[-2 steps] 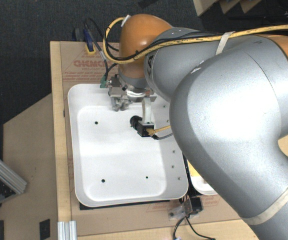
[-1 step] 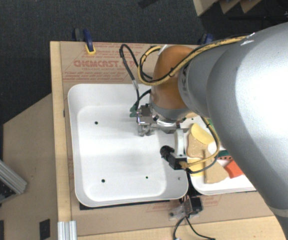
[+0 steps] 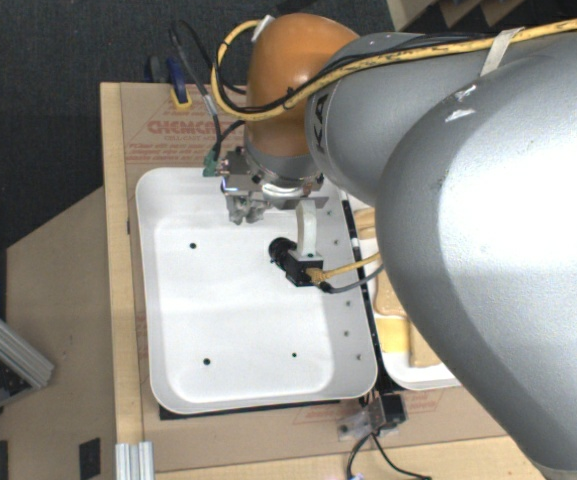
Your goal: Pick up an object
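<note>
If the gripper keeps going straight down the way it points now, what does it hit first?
Most likely the bare white floor of the left bin. The gripper hangs over that bin's upper part, pointing down, and no object shows beneath it. Its height above the floor is hard to judge from this slanted view.

The gripper (image 3: 240, 211) hangs over the left bin's (image 3: 168, 368) far end.

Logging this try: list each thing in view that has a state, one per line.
Arm: stretched in from the right, over the left bin.
Gripper: low over the bin's far edge; nothing visible between its fingers.
Left bin: flat on the bench, upright.
Right bin: mostly hidden under the arm.
</note>
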Tool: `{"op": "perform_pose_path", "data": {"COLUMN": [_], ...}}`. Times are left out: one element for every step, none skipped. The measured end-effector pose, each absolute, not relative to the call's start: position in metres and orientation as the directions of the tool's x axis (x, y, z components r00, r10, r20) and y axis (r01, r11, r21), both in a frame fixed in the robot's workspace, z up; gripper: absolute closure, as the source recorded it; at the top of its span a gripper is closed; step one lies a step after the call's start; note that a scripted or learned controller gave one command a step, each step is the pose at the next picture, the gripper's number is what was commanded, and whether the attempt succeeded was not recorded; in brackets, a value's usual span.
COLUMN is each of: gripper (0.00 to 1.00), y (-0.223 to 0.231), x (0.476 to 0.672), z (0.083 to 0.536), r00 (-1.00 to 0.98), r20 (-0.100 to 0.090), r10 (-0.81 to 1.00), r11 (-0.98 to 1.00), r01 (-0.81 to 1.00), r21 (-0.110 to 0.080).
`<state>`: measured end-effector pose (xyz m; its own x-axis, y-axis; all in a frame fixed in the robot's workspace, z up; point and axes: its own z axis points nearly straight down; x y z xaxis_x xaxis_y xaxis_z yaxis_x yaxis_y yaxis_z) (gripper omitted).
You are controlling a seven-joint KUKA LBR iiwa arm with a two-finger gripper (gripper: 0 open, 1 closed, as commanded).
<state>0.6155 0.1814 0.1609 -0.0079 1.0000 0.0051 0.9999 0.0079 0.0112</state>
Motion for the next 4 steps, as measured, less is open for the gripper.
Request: {"op": "perform_pose_path", "data": {"gripper": [1.0,1.0,1.0,1.0], "y": [0.176,0.196,0.159,0.184], "x": [0.613,0.665,0.623,0.668], "z": [0.166,0.08,0.085,0.085], "r00": [-0.001,-0.001,0.003,-0.002], "r20": [0.001,0.0,-0.002,0.0], "r10": [1.0,1.0,1.0,1.0], "r11": [0.001,0.001,-0.003,0.002], "r01": [1.0,1.0,1.0,1.0], "r21": [0.002,-0.007,-0.007,0.001]}}
